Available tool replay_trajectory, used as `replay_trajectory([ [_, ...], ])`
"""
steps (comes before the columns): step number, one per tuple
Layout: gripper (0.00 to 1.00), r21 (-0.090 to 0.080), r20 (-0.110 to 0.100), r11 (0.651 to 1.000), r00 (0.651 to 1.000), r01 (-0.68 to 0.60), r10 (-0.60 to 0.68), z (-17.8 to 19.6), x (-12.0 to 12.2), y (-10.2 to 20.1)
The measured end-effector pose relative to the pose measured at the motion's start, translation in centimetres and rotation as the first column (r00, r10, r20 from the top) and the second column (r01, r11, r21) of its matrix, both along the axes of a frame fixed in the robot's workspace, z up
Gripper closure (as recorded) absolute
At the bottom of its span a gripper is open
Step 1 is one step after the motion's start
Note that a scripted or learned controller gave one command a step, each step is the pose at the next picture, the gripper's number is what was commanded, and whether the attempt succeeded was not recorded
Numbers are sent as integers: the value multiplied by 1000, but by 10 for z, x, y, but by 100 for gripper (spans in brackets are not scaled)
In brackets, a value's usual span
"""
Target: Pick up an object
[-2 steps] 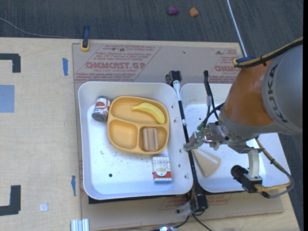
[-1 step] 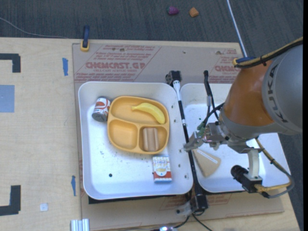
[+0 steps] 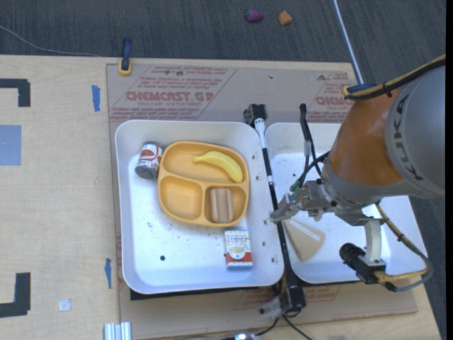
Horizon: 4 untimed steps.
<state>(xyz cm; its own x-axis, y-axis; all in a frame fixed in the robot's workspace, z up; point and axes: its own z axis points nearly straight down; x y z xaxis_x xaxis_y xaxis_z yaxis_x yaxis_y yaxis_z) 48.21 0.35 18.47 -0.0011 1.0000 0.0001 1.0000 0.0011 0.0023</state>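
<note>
My gripper [image 3: 296, 207] hangs low over the left side of the right bin [image 3: 283, 163], just above a tan wedge-shaped piece [image 3: 306, 238] that lies on the bin floor. The arm's orange band and grey wrist cover much of that bin. In the left bin [image 3: 134, 211] sits a yellow divided plate [image 3: 177, 195] holding a banana [image 3: 219, 164] and a hot dog [image 3: 221, 205]. A small can [image 3: 148, 160] lies left of the plate, and a small red and white carton [image 3: 238, 248] lies below it.
A black clamp and rod [image 3: 256, 116] run along the seam between the bins. Cables trail from the wrist to a black fitting [image 3: 357, 261] at the right bin's front. Blue tape marks sit on the bench to the left.
</note>
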Motion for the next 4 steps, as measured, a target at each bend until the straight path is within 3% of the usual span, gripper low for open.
replay_trajectory([
  [4, 0, 0, 0, 1000, 1000, 0, 0, 0, 0, 0],
])
